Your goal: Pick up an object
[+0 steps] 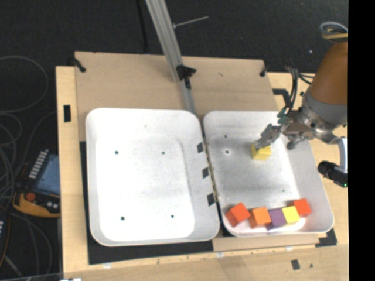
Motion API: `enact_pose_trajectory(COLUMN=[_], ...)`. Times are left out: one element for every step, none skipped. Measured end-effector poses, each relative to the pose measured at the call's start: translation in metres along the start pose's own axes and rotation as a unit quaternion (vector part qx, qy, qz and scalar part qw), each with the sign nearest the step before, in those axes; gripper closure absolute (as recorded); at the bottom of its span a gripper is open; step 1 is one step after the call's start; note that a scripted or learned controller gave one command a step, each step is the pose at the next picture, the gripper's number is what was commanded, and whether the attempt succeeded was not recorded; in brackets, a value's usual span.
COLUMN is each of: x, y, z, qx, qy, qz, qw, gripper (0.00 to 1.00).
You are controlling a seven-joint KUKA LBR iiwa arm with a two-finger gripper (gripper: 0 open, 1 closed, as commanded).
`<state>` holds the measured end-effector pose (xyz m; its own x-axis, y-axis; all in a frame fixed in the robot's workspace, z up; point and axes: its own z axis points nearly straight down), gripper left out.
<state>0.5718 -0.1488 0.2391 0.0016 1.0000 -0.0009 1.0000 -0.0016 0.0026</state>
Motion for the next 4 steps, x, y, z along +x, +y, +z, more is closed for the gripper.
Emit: enact_pose_trajectory(x=[-0.049, -0.025, -0.022, -0.03], y=[0.02, -0.007, 0.041, 0.059], z=[-0.081, -0.076, 0.033, 0.129], qx=[-0.004, 0.001, 0.004, 0.004], qy=[-0.003, 0.0, 0.0, 0.0], qz=[0.0, -0.002, -0.003, -0.003], qw=[1.0, 1.0, 1.0, 1.0], gripper=[0.0, 0.0, 0.0, 0.0])
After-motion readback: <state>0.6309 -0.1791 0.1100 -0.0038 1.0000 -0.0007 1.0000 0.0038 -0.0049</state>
